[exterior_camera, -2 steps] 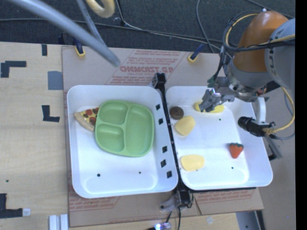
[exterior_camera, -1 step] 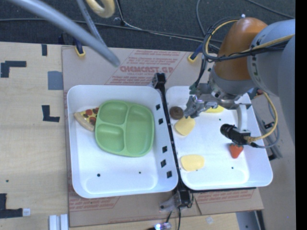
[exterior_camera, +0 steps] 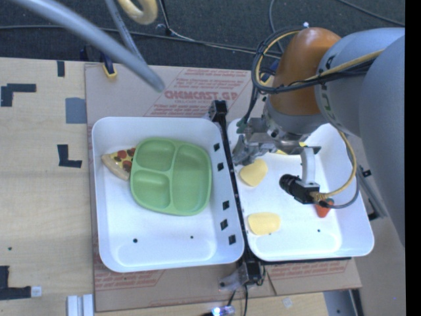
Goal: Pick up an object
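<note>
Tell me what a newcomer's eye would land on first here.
First the green divided plate in the left bin, partly covering a pizza slice at its left edge. Then the grey arm with its orange band over the right bin, its gripper just above one of two pale yellow pieces.

Both white bins [exterior_camera: 108, 242] look like smooth, faintly glossy plastic. The green divided plate [exterior_camera: 172, 176] in the left bin has a matt plastic look. The two pale yellow pieces [exterior_camera: 254, 173] in the right bin seem soft and dull, perhaps foam. Beneath lies printed brown cardboard [exterior_camera: 197, 91] on a light wood-grain bench [exterior_camera: 39, 196]. The arm's orange band [exterior_camera: 306, 64] shines.
</note>
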`<state>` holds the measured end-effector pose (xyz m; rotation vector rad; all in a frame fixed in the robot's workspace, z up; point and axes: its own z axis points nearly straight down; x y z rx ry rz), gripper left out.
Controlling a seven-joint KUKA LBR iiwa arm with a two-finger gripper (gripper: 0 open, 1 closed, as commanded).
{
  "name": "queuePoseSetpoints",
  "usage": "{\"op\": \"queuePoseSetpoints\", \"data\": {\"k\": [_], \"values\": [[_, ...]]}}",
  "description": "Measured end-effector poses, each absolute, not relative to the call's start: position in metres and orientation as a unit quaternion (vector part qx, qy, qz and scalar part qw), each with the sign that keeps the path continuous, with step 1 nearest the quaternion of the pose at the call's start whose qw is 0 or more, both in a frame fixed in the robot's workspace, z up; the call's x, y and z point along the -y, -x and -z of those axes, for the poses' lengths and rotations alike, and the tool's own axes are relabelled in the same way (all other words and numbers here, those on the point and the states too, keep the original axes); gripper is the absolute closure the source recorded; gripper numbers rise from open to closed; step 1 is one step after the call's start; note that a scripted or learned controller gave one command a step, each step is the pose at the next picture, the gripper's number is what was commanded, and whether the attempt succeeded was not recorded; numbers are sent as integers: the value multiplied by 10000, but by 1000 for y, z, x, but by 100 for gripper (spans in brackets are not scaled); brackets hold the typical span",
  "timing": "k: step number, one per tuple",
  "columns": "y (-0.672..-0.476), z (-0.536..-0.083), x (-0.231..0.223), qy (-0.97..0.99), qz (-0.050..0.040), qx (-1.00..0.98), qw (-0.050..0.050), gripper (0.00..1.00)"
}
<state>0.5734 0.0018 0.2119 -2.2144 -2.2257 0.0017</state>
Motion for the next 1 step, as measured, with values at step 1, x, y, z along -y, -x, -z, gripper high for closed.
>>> {"op": "queuePoseSetpoints", "data": {"k": [1], "values": [[-569,-204,-54,7049,-7,7093,14,100]]}}
